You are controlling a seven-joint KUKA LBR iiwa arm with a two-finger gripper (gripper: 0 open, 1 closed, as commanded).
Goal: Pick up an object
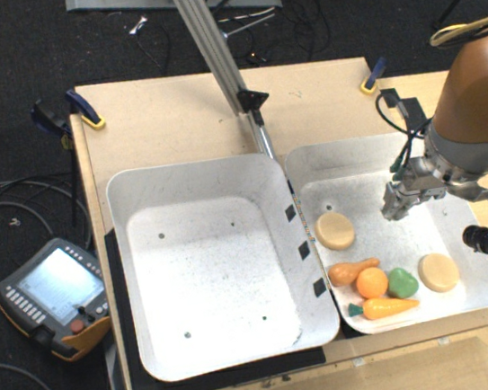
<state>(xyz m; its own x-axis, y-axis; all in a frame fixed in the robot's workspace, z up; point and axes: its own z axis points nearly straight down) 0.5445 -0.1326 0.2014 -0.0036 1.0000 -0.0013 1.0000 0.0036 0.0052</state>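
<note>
Hanging over the right bin [477, 295] is the gripper [397, 204], reaching in from the right on the grey arm [471, 133] with its orange band, and it sits above bare white floor in the upper middle of that bin. Whether that hand is spread or clenched I cannot tell from here; it reads as a grey metallic lump, and nothing shows between its tips.

Just below and to its left lies a pale round disc [335, 230], close to the bin's left wall, apart from the gripper. Lower down, the rest of the pieces crowd the bin's front. An orange ball [372, 283] sits in the middle of the cluster, touching a brownish-orange piece [350, 270] on its upper left and a green lump [403, 283] on its right. Along the front edge under them lies a carrot [389, 307], pointing left and right. A second pale disc [438, 272] rests just beside the green lump, toward the right wall.

Over on the left, the left bin [134, 251] shows its speckled white floor. A metal pole [215, 48] slants down from the top to the seam between the two bins, and a handheld control pendant [55, 299] lies on the dark floor off the bench's left side
</note>
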